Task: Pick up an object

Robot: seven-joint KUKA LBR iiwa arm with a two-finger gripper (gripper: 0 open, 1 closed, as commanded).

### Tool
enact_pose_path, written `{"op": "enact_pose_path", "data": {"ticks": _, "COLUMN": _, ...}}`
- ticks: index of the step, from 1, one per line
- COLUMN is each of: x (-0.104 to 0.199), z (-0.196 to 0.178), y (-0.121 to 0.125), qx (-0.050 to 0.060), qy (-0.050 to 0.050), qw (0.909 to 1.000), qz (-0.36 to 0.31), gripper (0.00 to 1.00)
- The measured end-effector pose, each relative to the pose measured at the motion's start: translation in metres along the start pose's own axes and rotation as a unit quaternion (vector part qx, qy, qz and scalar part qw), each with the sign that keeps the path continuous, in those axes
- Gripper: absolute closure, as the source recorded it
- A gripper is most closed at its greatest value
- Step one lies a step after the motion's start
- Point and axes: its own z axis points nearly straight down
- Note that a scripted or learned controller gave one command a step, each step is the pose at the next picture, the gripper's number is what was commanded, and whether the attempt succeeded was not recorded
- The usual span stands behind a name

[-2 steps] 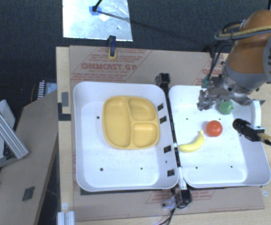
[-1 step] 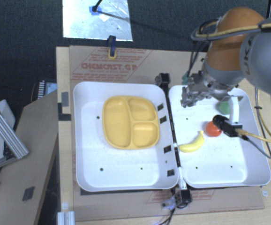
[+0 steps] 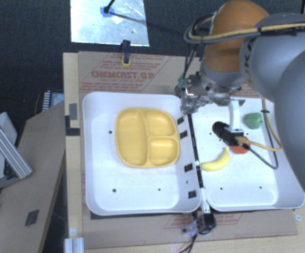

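Observation:
The right bin (image 3: pixel 258 194) holds a yellow banana (image 3: pixel 216 162) near its left wall. A small red object (image 3: pixel 240 150) lies just right of the banana, partly hidden by robot hardware. Farther back sits a green object (image 3: pixel 254 120). My gripper (image 3: pixel 188 103) hangs over the far end of the wall between the two bins, well behind the banana and left of the green object. Nothing shows between its tips, and the wrist above hides much of it.
A yellow divided plate (image 3: pixel 145 137) lies in the middle of the left bin (image 3: pixel 99 194). The grey arm covers the right bin's far right corner. A shiny foil sheet (image 3: pixel 110 15) lies beyond the bins on the dark floor.

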Motion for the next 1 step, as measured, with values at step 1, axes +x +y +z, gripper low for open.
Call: {"op": "enact_pose_path", "data": {"ticks": 1, "x": 0.0418, "z": 0.0064, "y": 0.0136, "qx": 0.0, "qy": 0.0, "qw": 1.0, "qz": 0.001, "gripper": 1.0}}
